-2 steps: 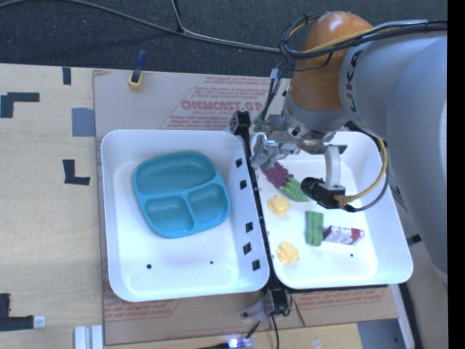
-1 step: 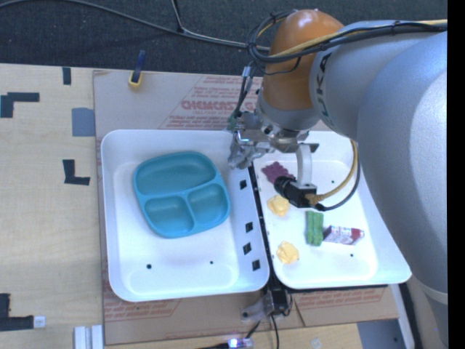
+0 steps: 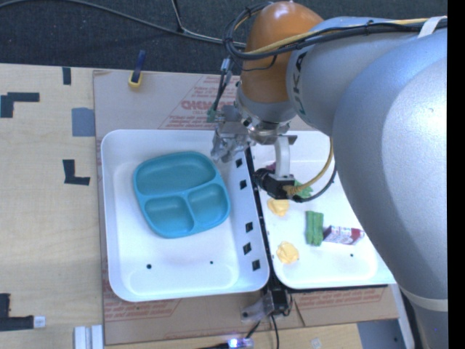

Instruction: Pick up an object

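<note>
A blue divided plate (image 3: pixel 182 193) lies in the left white bin (image 3: pixel 116 231), filling its upper middle. My gripper (image 3: pixel 227 147) hangs over that bin's far right corner, just beyond the plate's upper right edge and beside the wall between the bins. Nothing shows held in it. In the right bin (image 3: pixel 349 271) lie a small yellow piece (image 3: pixel 278 207), a second yellow piece (image 3: pixel 288 252), a green block (image 3: pixel 314 227) and a red and white packet (image 3: pixel 341 234). The arm hides much of the right bin's far and right side.
The bins rest on a cardboard sheet (image 3: pixel 167 100) on the wooden bench. A yellow and blue clamp (image 3: pixel 136 75) sits at the sheet's far left corner. Bare bin floor lies in front of the plate.
</note>
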`<state>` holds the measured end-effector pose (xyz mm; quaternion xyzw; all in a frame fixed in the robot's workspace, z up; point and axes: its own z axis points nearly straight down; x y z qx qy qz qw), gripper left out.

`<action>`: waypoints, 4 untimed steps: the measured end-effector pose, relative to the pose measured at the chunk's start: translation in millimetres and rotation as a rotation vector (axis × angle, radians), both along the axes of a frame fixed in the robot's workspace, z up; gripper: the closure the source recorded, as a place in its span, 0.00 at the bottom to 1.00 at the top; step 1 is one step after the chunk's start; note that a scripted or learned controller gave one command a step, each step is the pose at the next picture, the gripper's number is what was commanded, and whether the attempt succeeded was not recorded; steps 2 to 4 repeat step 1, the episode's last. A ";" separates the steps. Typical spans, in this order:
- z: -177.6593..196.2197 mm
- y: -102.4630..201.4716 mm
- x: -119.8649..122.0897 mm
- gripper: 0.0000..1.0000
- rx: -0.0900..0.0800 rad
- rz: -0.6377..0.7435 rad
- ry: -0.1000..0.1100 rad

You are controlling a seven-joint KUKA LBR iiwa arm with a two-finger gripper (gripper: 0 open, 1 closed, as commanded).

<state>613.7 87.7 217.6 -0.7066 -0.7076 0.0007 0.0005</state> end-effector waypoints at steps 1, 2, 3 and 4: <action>-0.5 2.9 0.9 0.00 0.000 0.001 0.000; -0.5 2.9 0.9 0.00 0.000 0.001 0.000; -0.5 2.9 0.9 0.00 0.000 0.001 0.000; -0.5 2.9 0.9 0.00 0.000 0.001 0.000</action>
